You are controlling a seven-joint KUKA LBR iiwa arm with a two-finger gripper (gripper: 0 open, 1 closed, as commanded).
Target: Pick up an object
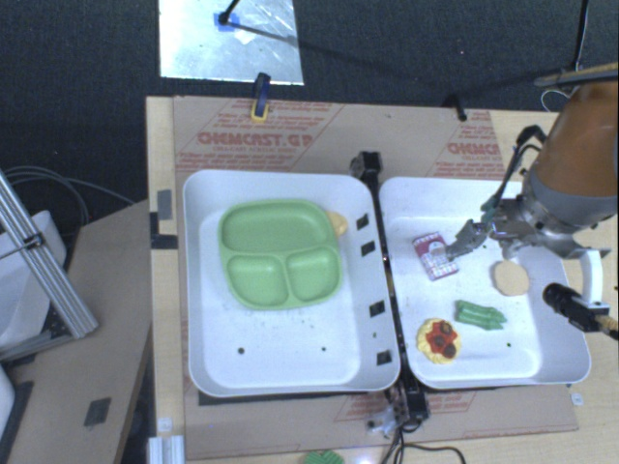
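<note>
The table (319,124) is a flat board covered in brown printed paper, bearing two shallow white plastic bins side by side. The left bin (208,356) holds a pale green plastic plate (279,254) with rounded corners and three moulded compartments; a small yellow object (337,223) peeks out from behind the plate's upper right corner, touching its rim.

The grey arm with its orange band (580,153) reaches over the right bin (561,356). Its jaws (456,246) hang low over the middle of that bin, their tips just beside the right edge of a small flat pink-and-white packet (434,255). How far the jaws stand open cannot be told, since the tips blur together at this slant, and nothing is visibly held between them.

Right of the packet lies a round, smooth tan disc like a biscuit (511,278), partly under the wrist. Below it rests a ridged green pod-shaped toy (480,314), lying nearly level. Nearest the bin's front sits a small round yellow toy with red spots (438,340), like a tiny pizza, close beside the green pod.
</note>
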